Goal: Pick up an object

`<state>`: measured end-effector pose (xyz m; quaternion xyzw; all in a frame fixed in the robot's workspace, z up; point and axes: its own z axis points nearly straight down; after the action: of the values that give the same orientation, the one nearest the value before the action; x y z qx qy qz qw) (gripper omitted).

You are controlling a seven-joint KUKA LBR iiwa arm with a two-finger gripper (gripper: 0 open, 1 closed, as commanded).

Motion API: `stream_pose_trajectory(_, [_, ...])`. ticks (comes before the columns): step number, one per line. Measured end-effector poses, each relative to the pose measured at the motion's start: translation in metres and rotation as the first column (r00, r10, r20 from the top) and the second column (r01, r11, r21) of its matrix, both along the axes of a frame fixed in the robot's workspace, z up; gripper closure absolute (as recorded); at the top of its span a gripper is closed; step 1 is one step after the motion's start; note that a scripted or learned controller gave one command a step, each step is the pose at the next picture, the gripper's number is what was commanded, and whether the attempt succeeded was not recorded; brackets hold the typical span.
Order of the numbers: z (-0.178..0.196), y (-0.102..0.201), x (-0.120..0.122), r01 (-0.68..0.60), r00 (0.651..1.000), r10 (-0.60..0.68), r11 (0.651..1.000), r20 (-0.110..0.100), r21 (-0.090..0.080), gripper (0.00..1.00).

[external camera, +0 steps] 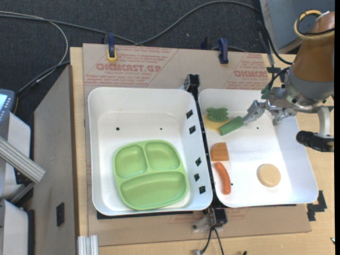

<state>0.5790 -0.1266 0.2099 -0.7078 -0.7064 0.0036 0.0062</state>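
Note:
My gripper [264, 116] hangs over the back of the right bin [297, 158], and its two fingers stand apart with bare bin floor between them, so it is open. The left fingertip [249, 117] sits right at the end of a dark green block [232, 125], which lies outside the fingers. A leafy green piece [217, 112] and a yellow piece [212, 124] lie just left of that block. Nearer the front are an orange-brown block [220, 152], a red sausage [223, 177] and a tan round disc [269, 175].
The left bin [101, 142] holds a light green divided plate [151, 174]. A black divider [197, 137] with clips runs between the bins. The arm's orange band [313, 52] and grey wrist rise at the right. Cables cross the dark floor behind the bench.

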Motion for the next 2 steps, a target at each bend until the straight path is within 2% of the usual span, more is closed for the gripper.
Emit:
stream_pose_trajectory(1, [0.006, 0.000, 0.003, -0.003, 1.000, 0.003, 1.000, 0.012, -0.002, 0.00])
stream_pose_trajectory(2, [-0.036, 0.004, 0.001, -0.002, 1.000, 0.002, 1.000, 0.008, -0.002, 0.00])
